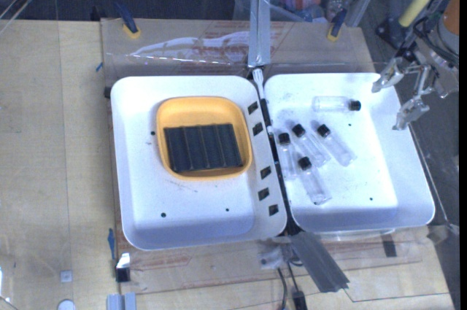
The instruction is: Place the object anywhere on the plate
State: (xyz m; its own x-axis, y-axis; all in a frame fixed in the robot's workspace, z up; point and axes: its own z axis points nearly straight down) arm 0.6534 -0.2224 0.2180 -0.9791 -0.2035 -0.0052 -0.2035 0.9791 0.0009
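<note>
In the left bin (131, 221) sits one yellow plate (164, 115), square with rounded corners, carrying a dark ribbed insert (203, 148). The right bin (394, 192) holds five small clear vials (321, 148) with black caps: four clustered near the bin's left side, some touching or overlapping, and one vial (336, 105) lying apart toward the far wall. The gripper (406, 95) hangs at the right bin's far right edge, its two fingers spread apart with nothing between them.
</note>
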